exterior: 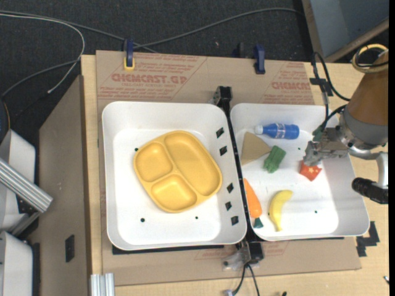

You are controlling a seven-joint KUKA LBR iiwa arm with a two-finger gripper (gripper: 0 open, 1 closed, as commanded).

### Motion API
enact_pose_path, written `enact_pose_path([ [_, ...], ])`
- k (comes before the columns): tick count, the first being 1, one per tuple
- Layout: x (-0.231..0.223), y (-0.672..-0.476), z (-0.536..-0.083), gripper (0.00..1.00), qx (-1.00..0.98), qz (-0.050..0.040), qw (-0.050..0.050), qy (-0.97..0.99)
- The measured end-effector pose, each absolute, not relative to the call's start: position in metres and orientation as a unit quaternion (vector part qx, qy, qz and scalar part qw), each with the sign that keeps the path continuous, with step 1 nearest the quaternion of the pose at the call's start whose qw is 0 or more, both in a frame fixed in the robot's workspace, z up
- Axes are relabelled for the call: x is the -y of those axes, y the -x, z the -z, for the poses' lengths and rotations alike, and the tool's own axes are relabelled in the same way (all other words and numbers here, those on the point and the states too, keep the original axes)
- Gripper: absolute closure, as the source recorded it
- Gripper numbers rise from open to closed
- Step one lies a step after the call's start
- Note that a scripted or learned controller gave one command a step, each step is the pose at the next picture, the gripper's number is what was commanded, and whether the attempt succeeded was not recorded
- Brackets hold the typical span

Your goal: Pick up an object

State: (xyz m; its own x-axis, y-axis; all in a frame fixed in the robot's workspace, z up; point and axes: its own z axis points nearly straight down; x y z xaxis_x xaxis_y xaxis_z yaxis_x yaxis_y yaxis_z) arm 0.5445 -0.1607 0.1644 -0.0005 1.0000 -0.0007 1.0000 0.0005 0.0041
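Bright, even overhead light; my two white bins (117,184) nearly wash out, shadows stay soft, and focus softens slightly toward the frame's edges.

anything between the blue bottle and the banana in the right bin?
Yes: in the camera view, the green block lies between the blue bottle and the banana.

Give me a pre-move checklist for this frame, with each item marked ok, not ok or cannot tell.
1. Gripper over the right bin: ok.
2. Nearest target, the red block, directly beneath the gripper: ok.
3. Red block held between the fingers: cannot tell.
4. Red block apart from the green block: ok.
5. Banana, carrot and blue bottle away from the gripper: ok.
6. Yellow divided plate lies in the left bin, out of the way: ok.
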Motion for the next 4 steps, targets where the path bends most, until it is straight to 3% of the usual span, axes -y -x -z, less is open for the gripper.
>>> enact_pose_path([
  [2,0.158,-0.545,-0.261,1.0,-0.708,-0.0013,0.002,-0.706],
  [4,0.059,-0.539,-0.236,1.0,-0.709,0.0003,-0.002,-0.705],
])
